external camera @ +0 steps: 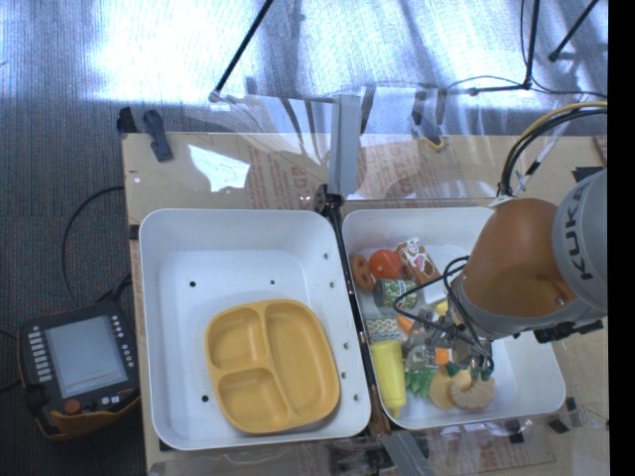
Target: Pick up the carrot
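gripper point(458, 350) down in right bin point(526, 390) over toy food beside carrot point(405, 322); finger state impossible to tell. yellow tray point(273, 365) in left bin point(179, 256).

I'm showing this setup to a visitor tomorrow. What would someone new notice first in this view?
Probably the yellow divided plate, lying alone in the left bin. Next, the arm's big orange band looming over the right bin, its end effector down among a crowded heap of toy food there. A yellow bottle lies along that bin's left wall, with a red tomato-like piece further back.
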Motion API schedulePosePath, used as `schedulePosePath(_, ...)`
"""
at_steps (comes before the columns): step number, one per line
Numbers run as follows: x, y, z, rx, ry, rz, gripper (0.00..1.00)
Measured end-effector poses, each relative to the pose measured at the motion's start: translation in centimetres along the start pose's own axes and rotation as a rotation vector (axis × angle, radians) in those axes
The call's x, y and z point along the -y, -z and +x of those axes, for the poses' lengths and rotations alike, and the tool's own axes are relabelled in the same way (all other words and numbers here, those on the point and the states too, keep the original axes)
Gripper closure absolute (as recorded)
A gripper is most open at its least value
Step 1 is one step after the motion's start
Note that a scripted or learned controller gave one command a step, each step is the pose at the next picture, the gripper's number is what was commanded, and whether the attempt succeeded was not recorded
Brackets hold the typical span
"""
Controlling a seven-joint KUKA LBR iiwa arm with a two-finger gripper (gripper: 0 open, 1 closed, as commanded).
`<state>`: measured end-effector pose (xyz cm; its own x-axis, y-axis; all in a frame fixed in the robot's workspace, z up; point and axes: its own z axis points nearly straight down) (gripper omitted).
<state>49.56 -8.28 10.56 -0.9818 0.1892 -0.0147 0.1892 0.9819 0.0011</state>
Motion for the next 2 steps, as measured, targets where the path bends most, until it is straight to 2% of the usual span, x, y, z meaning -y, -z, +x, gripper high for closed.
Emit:
schedulePosePath(1, -8.5, 8.2, 2.3, -0.014, -0.34, 0.002, 1.0)
schedulePosePath(2, -9.0, 8.1, 3.6, -0.018, -0.307, 0.004, 1.0)
